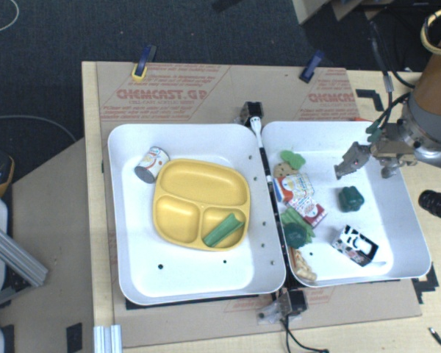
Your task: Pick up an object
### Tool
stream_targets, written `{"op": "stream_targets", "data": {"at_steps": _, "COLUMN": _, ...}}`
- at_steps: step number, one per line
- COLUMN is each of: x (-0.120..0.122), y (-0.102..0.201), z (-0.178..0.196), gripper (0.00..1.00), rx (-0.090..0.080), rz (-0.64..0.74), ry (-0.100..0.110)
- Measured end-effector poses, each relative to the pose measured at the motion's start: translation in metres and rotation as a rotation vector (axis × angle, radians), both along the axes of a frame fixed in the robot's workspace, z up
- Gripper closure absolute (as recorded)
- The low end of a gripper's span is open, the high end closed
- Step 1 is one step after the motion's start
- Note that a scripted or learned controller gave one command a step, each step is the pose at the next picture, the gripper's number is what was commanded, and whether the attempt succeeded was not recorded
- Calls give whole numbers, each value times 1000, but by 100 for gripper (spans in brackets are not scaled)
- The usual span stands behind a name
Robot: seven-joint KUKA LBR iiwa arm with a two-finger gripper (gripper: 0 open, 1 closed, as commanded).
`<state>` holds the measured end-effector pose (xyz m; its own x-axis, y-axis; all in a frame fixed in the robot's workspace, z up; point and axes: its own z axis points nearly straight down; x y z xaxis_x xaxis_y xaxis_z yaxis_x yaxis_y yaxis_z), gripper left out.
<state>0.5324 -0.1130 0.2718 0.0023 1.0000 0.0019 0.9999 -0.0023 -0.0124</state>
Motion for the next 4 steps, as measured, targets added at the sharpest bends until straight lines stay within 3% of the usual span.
{"op": "stream_targets", "data": {"at_steps": 1, "x": 2, "y": 0, "z": 6, "gripper": 0, "rx": -2, "rz": 2, "ry": -12}}
{"op": "stream_targets", "data": {"at_steps": 4, "x": 5, "y": 10, "z": -138, "gripper": 0, "rx": 1, "rz": 2, "ry": -6}}
